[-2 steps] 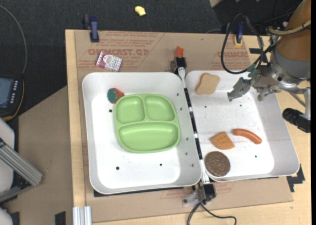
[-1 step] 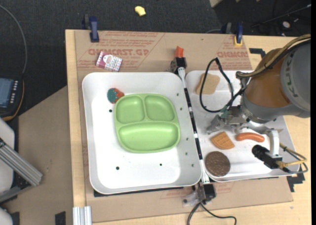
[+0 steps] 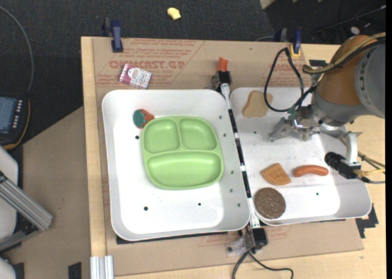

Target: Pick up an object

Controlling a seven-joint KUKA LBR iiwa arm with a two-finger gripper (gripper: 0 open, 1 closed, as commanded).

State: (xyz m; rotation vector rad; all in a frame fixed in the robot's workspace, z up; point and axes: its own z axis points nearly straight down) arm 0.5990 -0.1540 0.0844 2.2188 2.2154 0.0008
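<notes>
Sausage (image 3: pixel 310 171) lies in the right bin, near the pincer (image 3: pixel 294 130) (fingers splayed, gripping nothing).

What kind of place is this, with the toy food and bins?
Probably a robotics lab: a robot arm reaches over two white bins clamped to a bench, with toy food like a hot dog and loose cables.

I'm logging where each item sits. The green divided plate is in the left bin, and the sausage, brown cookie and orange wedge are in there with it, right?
Not quite. The camera view shows the green divided plate in the left bin, but the sausage, brown cookie and orange wedge lie in the right bin.
</notes>
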